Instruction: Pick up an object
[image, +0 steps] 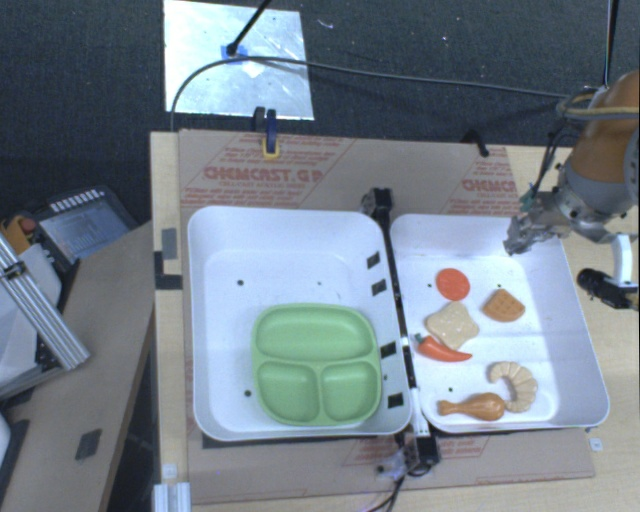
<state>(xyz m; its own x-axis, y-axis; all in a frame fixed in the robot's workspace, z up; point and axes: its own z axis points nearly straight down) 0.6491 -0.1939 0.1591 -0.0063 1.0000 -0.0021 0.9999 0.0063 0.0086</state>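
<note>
Gripper (522, 238): hovering over the right bin's (570, 300) far rim, near its back corner; grip state impossible to tell at this size.
Target options: sitting loose in the right bin, nothing being held — red disc (453, 284), orange wedge (503, 306), bread slice (452, 324), red pepper (441, 349), shrimp (515, 384), drumstick (474, 407).
Key relation: lying nearest the gripper, the orange wedge and red disc, both toward the bin's middle from that rim; drumstick running lengthwise along the near wall.
Surface: smooth white bin floor, shallow walls.
Room: pieces sitting apart, though pepper touching bread.
Left bin (220, 250): holding a green divided plate (316, 363).
</note>
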